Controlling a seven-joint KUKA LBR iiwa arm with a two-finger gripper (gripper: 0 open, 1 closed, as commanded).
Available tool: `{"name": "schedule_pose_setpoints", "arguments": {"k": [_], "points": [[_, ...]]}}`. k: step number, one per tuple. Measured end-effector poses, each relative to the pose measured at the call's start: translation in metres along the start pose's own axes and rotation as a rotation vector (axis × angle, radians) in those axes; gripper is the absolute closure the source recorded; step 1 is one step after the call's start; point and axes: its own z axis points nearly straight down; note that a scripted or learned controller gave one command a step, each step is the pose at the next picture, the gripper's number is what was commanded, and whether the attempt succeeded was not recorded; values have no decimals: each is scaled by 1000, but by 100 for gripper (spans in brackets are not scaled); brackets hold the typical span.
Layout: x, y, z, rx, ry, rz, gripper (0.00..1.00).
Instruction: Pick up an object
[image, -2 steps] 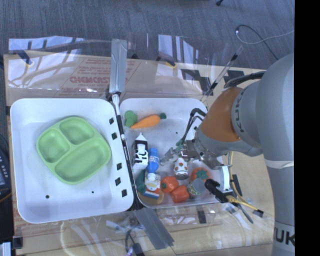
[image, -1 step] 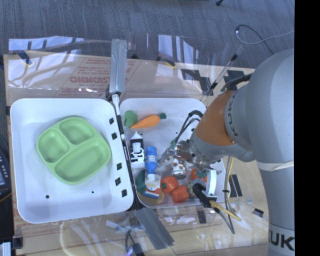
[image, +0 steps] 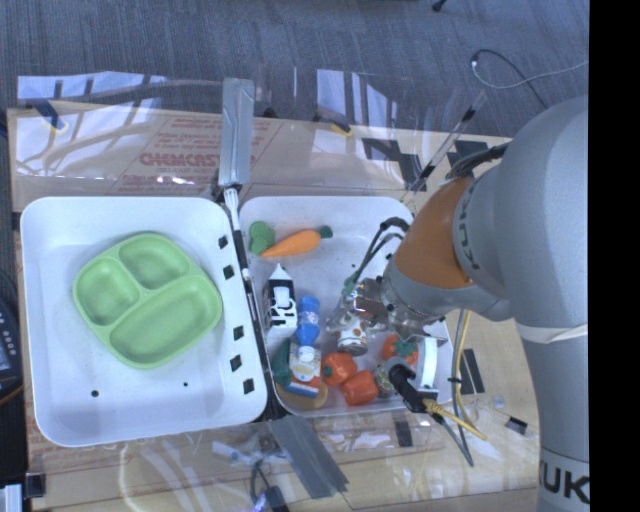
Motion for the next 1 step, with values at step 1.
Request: {"name": "schedule_pose_setpoints", "arguments": {"k": [1], "points": [[73, 28, -92, -5, 1, -90, 100]]}}
